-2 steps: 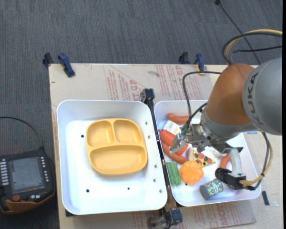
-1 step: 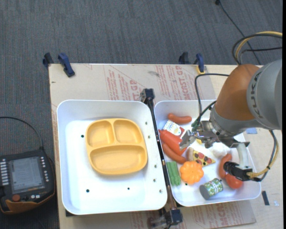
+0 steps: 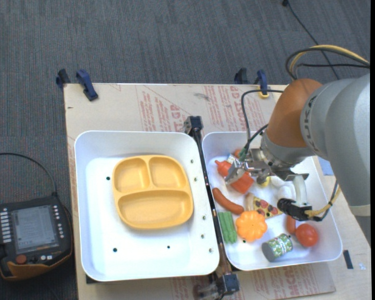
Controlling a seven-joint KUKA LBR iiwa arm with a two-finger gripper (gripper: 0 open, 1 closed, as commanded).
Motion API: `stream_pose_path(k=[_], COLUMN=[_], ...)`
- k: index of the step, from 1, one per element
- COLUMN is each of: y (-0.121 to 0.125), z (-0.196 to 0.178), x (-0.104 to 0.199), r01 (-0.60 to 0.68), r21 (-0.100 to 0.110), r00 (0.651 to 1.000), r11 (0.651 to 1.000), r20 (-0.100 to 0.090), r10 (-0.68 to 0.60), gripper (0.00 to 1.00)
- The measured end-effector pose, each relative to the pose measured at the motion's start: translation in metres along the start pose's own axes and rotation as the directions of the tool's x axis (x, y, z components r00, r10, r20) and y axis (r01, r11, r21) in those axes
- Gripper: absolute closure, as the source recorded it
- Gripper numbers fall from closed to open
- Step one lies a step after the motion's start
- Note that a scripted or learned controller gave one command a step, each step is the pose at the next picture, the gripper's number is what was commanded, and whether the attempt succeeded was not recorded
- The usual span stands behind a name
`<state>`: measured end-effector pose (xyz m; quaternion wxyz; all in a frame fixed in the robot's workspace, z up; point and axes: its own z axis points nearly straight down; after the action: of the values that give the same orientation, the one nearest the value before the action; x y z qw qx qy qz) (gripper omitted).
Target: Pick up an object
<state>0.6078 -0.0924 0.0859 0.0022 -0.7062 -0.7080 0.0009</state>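
- Dark grey carpet all round, with a plywood-looking tabletop [image 3: 144, 105] that has faded red lettering printed across it, mirrored or upside down, so I can't read it. Blue clamps [image 3: 86, 83] sit on its far edge.
- Left bin [image 3: 90, 167] is smooth white plastic with rounded corners, holding a glossy yellow divided plate [image 3: 153, 189] with three compartments and plenty of bare floor around it.
- Right bin [image 3: 328, 245] is crowded with toy food: a sausage [image 3: 228, 200], a ribbed orange pumpkin [image 3: 251, 225], a green pod-like piece [image 3: 227, 225], a pizza slice [image 3: 262, 205], a red tomato [image 3: 307, 234], and a small can [image 3: 277, 247] lying on its side — label too small to read.
- The gripper [image 3: 242, 169] is low over the bin's far-left part, right at an orange-red carrot-like toy [image 3: 237, 179]. Can't tell how its fingers are set.
- Tight space there — the carrot sits close to the wall between the bins.
- A handheld pendant [image 3: 31, 230] with a grey screen lies on the floor at left.
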Motion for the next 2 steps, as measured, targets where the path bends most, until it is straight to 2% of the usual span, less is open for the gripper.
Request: stream_pose_path(k=[1,2], y=[-0.001,-0.042], z=[-0.009,-0.114], x=[0.0,0.013], r01=[0.002,0.0], r21=[0.008,-0.003], r00=[1.0,1.0], r11=[1.0,1.0], r20=[-0.003,0.001], r10=[-0.002,0.0], gripper=[1.0,1.0])
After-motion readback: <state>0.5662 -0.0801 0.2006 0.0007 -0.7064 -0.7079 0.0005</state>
